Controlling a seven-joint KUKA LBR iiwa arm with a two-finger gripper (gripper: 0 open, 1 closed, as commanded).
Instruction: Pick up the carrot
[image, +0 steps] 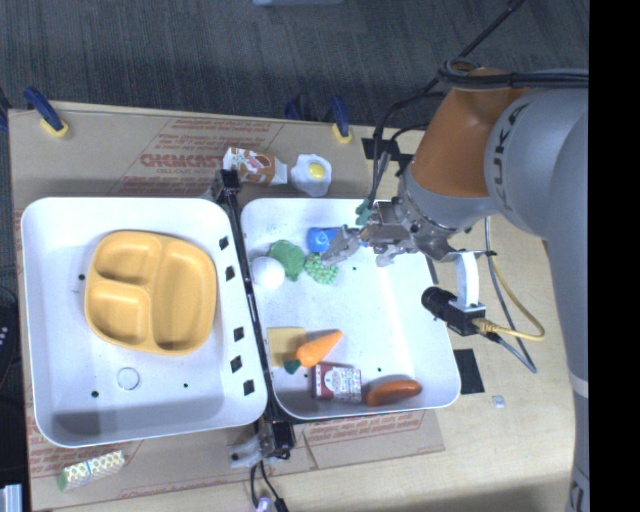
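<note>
The carrot (318, 348) is orange with a green stub at its lower left end. It lies in the right bin (420, 340), near the front, tilted up to the right. One end rests on a yellow slab (281, 342), and a red can (337, 383) sits just in front of it. My gripper (343, 246) hangs over the back of the same bin, beside a blue object (320, 239) and a bunch of green grapes (321, 268). It is well away from the carrot, with nothing seen held in it.
A green leafy item (288, 256) and a white ball (267, 272) lie at the bin's left. A sausage (393, 390) lies at the front right. The left bin (50, 330) holds a yellow divided plate (150, 290). A carton (250, 165) and a fried egg toy (313, 173) sit behind the bins.
</note>
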